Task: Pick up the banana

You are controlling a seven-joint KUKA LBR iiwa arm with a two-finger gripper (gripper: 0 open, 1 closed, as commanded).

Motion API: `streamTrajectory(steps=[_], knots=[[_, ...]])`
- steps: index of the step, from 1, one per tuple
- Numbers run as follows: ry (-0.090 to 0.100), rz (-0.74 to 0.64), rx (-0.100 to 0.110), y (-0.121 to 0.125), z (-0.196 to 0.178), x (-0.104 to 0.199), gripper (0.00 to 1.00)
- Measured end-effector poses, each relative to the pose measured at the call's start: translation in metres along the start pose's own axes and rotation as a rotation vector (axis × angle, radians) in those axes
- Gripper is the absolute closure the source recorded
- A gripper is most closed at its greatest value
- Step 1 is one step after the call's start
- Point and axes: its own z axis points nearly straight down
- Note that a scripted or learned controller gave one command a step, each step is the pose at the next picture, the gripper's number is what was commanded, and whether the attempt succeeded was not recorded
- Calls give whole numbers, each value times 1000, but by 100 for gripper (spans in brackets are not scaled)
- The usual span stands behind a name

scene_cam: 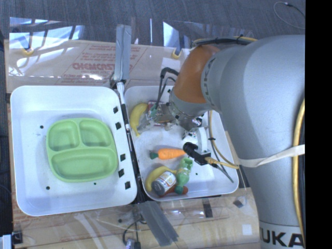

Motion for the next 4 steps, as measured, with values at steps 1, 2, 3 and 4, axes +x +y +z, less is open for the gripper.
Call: streamTrajectory(steps=[1,2,3,4], knots=[[-1,-25,7,45,-1,-8,0],[-1,-25,7,45,-1,-8,0],[1,62,4,23,1,-27,0],[-6,-277,4,53,-2,-11,0]])
